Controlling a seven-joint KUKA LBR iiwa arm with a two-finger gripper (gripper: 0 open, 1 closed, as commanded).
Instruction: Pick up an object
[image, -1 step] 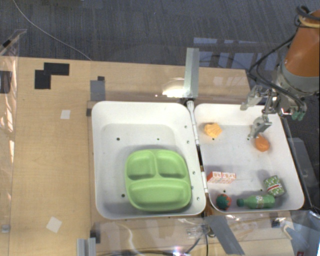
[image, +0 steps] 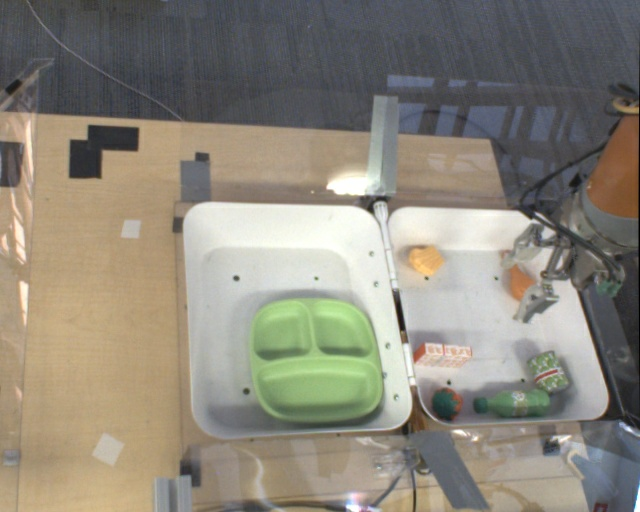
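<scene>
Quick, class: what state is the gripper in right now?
Gripper: open, fingers spread, holding nothing, beside the orange object in the right bin.

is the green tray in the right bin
No, the green tray lies in the left bin; the right bin holds small items such as a green bottle.

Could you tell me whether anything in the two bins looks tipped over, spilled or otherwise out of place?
Only mildly: the green bottle lies on its side along the right bin's front wall, and the small green can sits tilted. Nothing looks spilled or damaged.
</scene>
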